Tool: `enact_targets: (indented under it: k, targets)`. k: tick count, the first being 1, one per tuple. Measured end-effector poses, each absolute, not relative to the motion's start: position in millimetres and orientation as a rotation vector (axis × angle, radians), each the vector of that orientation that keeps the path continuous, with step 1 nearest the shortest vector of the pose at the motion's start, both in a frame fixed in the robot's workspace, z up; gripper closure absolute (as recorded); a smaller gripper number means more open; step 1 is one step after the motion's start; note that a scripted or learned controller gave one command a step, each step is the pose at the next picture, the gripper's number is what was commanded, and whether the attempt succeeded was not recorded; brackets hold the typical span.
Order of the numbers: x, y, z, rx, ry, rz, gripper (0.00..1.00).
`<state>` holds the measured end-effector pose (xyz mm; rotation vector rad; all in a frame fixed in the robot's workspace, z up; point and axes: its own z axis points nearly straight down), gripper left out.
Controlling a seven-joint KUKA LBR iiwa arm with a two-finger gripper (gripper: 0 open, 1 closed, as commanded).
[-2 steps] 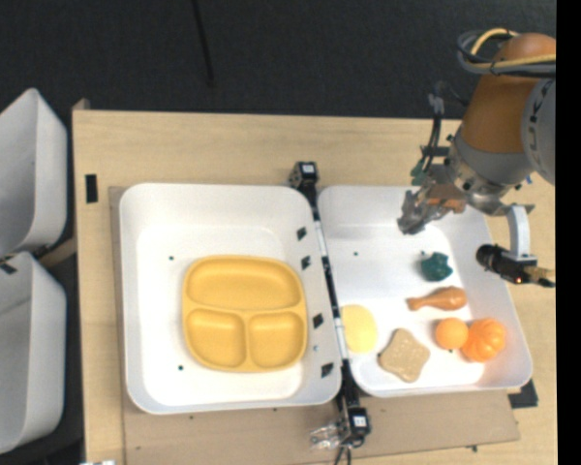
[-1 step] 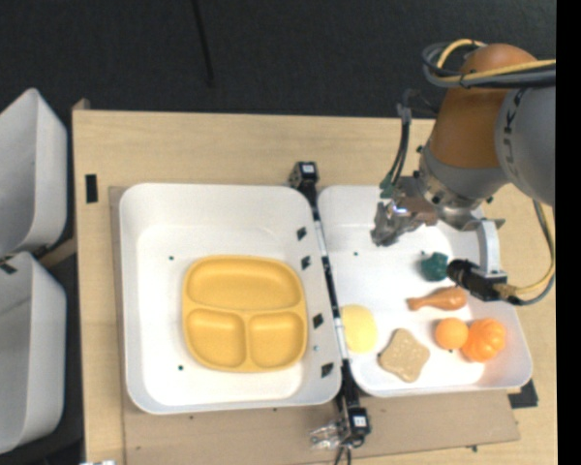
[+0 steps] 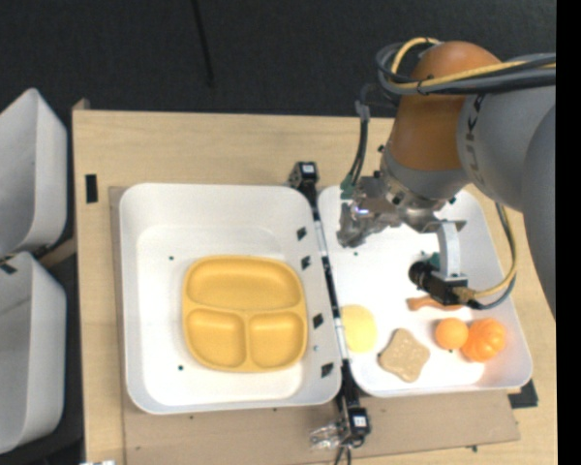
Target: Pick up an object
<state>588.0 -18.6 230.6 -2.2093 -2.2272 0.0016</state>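
The gripper hangs under the grey and orange arm over the back left part of the right bin, close to the divider between the bins. Along that bin's front lie a pale yellow round object, a tan cracker-like piece, a small orange ball and an orange pumpkin-shaped object. A thin orange piece pokes out beneath a black part with a cable. All these objects lie in front of and to the right of the gripper, apart from it.
A yellow divided tray lies in the left bin. The raised divider separates the bins. A looping cable hangs from the arm over the right bin's right side. White containers stand off the bench at left.
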Motion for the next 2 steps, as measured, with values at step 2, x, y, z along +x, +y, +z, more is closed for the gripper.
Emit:
enact_targets:
  k: [2]
  targets:
    - [554.3, 84.6, 218.8, -2.211, -2.226, 0.006, 1.00]
